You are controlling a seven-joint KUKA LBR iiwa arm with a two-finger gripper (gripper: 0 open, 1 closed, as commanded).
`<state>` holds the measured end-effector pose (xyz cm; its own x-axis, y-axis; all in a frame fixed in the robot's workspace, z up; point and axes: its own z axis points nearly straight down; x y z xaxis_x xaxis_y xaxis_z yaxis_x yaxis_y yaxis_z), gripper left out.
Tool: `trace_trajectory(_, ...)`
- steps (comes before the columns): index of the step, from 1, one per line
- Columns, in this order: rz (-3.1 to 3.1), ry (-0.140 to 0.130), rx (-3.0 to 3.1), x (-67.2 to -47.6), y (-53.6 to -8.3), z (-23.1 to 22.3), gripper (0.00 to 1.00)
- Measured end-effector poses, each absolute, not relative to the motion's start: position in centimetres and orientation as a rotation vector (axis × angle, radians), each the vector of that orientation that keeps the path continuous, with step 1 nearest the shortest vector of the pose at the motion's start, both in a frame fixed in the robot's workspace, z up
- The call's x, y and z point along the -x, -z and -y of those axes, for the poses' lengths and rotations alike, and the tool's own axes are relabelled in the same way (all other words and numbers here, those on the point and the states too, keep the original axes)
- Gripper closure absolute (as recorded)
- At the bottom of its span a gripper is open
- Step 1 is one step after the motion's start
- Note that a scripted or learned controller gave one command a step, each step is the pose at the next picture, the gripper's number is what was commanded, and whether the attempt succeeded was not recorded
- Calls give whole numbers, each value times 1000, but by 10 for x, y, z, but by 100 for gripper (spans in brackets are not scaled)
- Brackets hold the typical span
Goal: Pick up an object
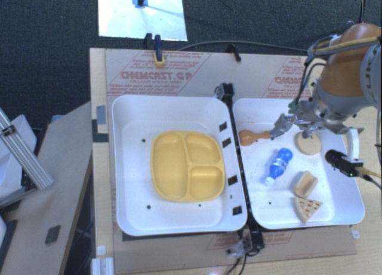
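End effector (283, 126), finger state indiscernible, hangs low in the right bin (352, 208), presumably targeting the brown wooden piece (253, 136) just left; blue bottle (279, 164) below.

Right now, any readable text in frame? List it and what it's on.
"CHEMCAST GP": red print on the brown protective sheet behind the left bin.
Same red print, repeated behind the right bin at, partly hidden by the arm: not fully legible.
Blue bottle label: too small to read.

Dark carpet floor (48, 23), pale wooden bench (65, 148), bright floor patch (140, 5)
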<state>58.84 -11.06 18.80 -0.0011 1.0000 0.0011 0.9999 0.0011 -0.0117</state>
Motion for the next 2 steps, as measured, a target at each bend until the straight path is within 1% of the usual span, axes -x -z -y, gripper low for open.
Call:
trace_trajectory(1,2225,1,2219,-591,-195,111,0)
trace_trajectory(2,2222,-2,2218,-584,-138,105,0)
